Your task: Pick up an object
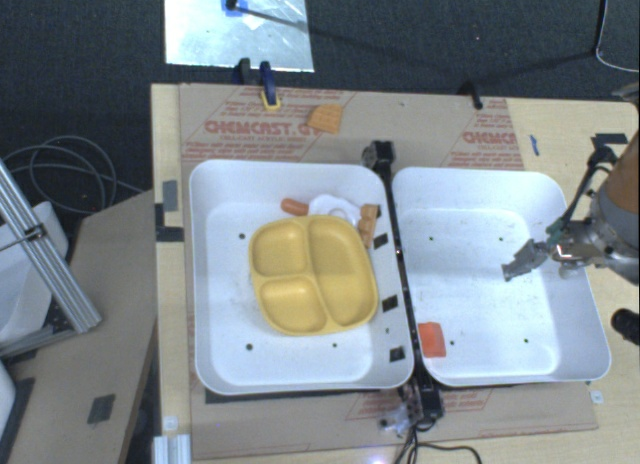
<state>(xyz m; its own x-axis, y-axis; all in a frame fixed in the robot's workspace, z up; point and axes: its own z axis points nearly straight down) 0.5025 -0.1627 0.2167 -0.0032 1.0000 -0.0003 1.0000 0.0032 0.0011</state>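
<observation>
Risk comes first in the camera view: the pincer [522,264] hangs over bare floor of the right bin [480,202], and the only thing in that bin, a small orange-red block [431,338], lies well apart from it, down in the corner against the divider between the bins. A descent from the present position would, in my judgement, close on nothing. A reach toward the block carries its own hazard, since the block sits close to the bin wall and one finger could strike the wall or nudge the block tighter into the corner. The other candidates lie in the left bin [215,252], on the far side of the divider from the pincer: a yellow divided plate [312,277], an orange sausage-shaped piece [295,206] just beyond the plate, a white item [330,208] beside it and a small tan block [368,222] by the divider. The plate looks broad and shallow, likely awkward for two fingers. As to pose, the arm [620,192] enters over the right bin's outer edge, wrist tilted so that the pincer points inward toward the divider and slightly downward. Whether its fingers stand apart or together cannot be told from this angle; nothing is seen between them. A tan piece [326,117] lies on the bench [420,122] beyond the left bin.
</observation>
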